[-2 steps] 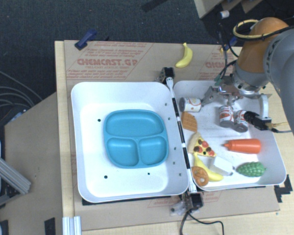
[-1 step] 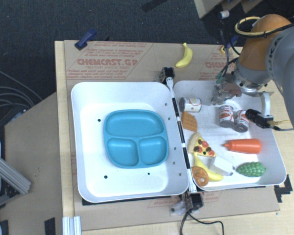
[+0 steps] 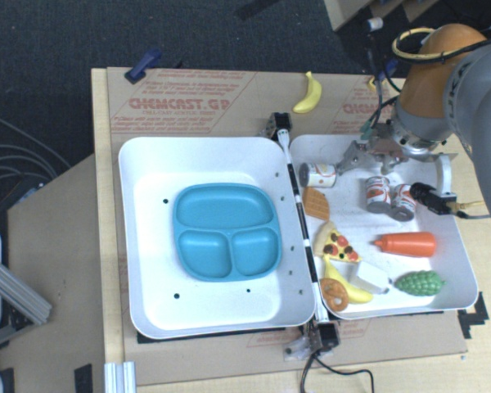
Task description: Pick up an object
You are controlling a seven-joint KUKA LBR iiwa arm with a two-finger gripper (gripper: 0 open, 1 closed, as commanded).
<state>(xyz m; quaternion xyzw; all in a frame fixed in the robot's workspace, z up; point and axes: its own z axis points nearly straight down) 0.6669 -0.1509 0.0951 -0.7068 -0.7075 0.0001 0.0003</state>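
A blue tray point(image 3: 226, 240) lies in the left bin point(image 3: 139, 244). The right bin point(image 3: 458, 256) holds cans point(image 3: 389, 196), a carrot point(image 3: 406, 243), grapes point(image 3: 418, 282), a pizza slice point(image 3: 337, 245) and a banana point(image 3: 349, 291). The claw point(image 3: 375, 155) hangs over the bin's far end. Another banana point(image 3: 308, 95) lies on the surface point(image 3: 196, 105).

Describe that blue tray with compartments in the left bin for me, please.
The light blue divided tray looks like smooth moulded plastic, with rounded corners. It has three compartments: one wide section along the far side and two smaller ones nearer the camera. It lies flat, right side up, roughly centred on the floor of the left white bin, with nothing visible in it.
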